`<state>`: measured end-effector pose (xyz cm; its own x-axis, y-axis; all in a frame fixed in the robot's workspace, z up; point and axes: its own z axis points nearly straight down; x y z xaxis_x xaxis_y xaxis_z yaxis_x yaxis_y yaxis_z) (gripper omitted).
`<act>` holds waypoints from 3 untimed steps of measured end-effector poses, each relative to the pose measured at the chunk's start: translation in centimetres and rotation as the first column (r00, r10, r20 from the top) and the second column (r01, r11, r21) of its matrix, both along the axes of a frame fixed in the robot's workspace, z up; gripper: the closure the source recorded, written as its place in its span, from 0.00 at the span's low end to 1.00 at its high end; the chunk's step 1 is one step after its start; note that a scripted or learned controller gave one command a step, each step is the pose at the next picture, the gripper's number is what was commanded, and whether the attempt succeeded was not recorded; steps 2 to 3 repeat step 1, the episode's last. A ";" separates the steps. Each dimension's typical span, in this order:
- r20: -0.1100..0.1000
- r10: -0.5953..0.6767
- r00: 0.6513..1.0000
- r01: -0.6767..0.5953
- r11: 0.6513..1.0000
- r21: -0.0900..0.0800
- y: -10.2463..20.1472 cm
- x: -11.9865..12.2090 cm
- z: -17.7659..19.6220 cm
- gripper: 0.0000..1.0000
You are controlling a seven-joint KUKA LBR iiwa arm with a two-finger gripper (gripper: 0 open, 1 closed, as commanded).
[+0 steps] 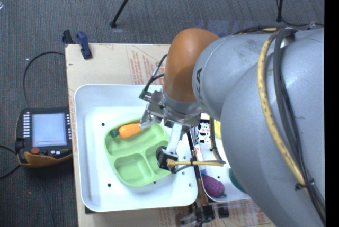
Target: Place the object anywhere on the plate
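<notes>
An orange carrot (128,129) with a green tip lies in the upper left compartment of the green divided plate (135,169), which rests in the left white bin (87,115). My gripper (147,119) hangs low over the plate's upper edge, right at the carrot's right end. The wrist and the big grey arm cover the plate's right side and whether the carrot is gripped is hidden.
In the right bin (233,198), mostly under the arm, lie a purple object (213,185) and a black-and-white item (204,135). A blue clamp (82,44) sits at the bench's far left corner. A teach pendant (46,136) lies on the floor to the left.
</notes>
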<state>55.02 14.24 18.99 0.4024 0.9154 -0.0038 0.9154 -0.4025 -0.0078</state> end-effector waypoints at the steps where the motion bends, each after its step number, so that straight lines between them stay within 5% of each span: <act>1: 0.000 0.000 1.000 0.000 1.000 0.000 0.0 0.0 0.0 0.00; 3: 0.000 0.000 1.000 0.000 1.000 0.000 0.0 0.0 0.0 0.00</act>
